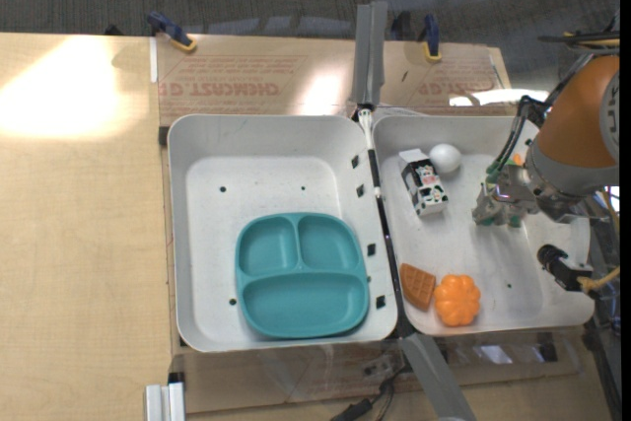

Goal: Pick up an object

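Observation:
In the right bin (523, 306), my gripper (499, 212) hangs low over the bin floor at the right side. It is open with nothing between its fingers. A white ball (446, 157) lies near the back of this bin, with a small white and black box (424, 185) just in front of it; both are to the left of the gripper. At the front of the bin an orange pumpkin (457, 299) sits beside a brown waffle piece (418, 286).
The left bin (197, 212) holds a teal divided plate (302, 273). A raised divider (373, 182) separates the two bins. Cardboard (246, 79) lies behind them, held by clamps. The arm's orange band (584, 118) rises at the right edge.

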Controlling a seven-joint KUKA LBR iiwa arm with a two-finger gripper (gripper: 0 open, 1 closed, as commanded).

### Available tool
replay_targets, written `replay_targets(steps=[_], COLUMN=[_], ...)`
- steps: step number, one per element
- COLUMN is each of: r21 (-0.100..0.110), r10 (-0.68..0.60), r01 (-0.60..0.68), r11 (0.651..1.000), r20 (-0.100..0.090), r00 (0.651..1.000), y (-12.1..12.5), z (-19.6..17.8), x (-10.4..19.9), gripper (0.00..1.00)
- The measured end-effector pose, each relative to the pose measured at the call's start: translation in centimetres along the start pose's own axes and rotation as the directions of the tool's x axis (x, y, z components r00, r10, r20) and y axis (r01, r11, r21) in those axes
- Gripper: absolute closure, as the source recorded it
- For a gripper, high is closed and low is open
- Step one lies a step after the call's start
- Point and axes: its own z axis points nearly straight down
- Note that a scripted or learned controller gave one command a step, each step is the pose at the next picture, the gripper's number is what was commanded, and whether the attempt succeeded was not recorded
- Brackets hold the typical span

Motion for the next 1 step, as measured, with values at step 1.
replay_targets(steps=[1], r21=[0.001], r10=[-0.018], r01=[0.018], r11=[1.000], r20=[0.004], r00=[1.000], y=[6.32], z=[-12.26], x=[9.49], gripper=[1.00])
